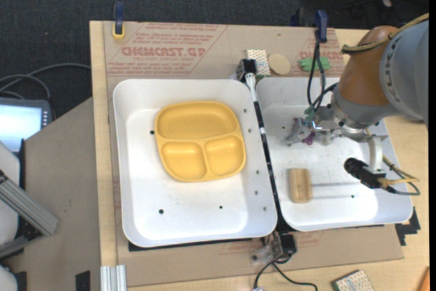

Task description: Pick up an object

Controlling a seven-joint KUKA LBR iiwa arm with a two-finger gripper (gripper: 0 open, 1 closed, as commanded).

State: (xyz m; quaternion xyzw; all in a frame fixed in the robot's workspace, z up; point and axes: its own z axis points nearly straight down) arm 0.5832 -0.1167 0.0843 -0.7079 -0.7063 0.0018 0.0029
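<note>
**Gripper low over a small purple piece, with a miss the likeliest outcome**

The gripper (298, 133) hangs low in the right-hand bin (334, 209), on the far side of the wooden block (299, 185) and near it. The view does not settle whether it is open or closed, and nothing can be seen held in it. A small purple piece (308, 139) lies beyond the block too, right at the gripper's tip and partly hidden by it. It looks like the likeliest thing to be picked. The block itself lies flat and untouched on the bin floor.

The main risk is a close on nothing. The purple piece is small and sits off to one side of the tip, so a slightly misplaced squeeze could push it away or pinch only its edge. An edge pinch could let it drop on the lift.

A second risk is the bin floor. The tool is already low, and a further drop could press it against the plastic and skid the piece sideways.

If the arm swings toward the block instead, it could nudge the block rather than straddle it.

The yellow plate (199, 141), well to the view's left of the block in the other bin (136, 174), is out of harm's way.
</note>
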